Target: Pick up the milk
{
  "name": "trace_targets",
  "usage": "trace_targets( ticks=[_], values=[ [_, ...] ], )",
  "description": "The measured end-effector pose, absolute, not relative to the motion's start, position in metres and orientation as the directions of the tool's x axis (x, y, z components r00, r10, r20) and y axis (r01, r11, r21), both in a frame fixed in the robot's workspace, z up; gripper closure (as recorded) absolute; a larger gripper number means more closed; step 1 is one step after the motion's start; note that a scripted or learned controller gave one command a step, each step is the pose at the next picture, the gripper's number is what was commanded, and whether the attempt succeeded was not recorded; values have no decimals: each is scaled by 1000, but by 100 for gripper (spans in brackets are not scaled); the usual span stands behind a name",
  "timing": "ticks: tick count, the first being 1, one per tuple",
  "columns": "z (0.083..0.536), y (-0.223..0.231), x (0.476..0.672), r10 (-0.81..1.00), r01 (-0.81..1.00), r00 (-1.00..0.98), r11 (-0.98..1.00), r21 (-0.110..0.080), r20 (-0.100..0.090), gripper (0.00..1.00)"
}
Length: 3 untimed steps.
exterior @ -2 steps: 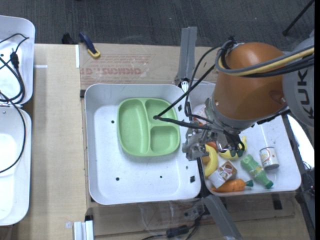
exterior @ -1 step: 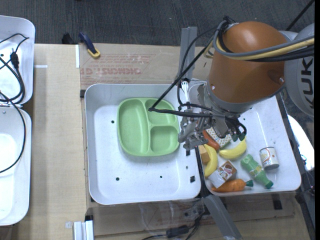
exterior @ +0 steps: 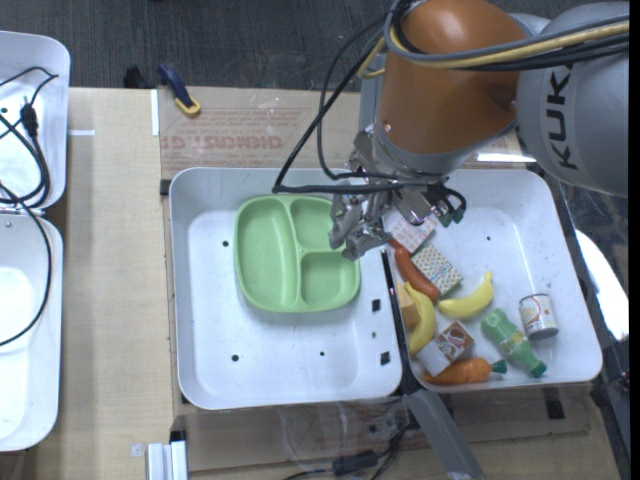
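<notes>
Gripper (exterior: 352, 230) hangs over the divider between the bins, at the right edge of the green tray (exterior: 295, 253); whether it is wide or narrow I cannot tell, and nothing shows in its grasp. Milk (exterior: 446, 345), judged to be the small carton, lies well apart in the right bin (exterior: 560, 298), among bananas and a carrot (exterior: 462, 372). Step in hand looks like the approach; next the arm must shift right and toward the bin's near edge, then descend onto the carton
</notes>
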<state>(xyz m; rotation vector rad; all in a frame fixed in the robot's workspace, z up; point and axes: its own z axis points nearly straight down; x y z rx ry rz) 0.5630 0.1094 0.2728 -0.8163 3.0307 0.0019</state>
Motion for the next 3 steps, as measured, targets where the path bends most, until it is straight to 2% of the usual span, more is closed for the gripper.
trace_targets(
  ticks=[1, 2, 3],
  values=[
    [227, 96, 586, -777, -777, -630, 630, 0, -3, 100],
    [250, 134, 595, -619, -619, -786, 786, -1, -5, 100],
    [191, 54, 565, -705, -705, -709, 709, 0, -2, 100]
  ],
)
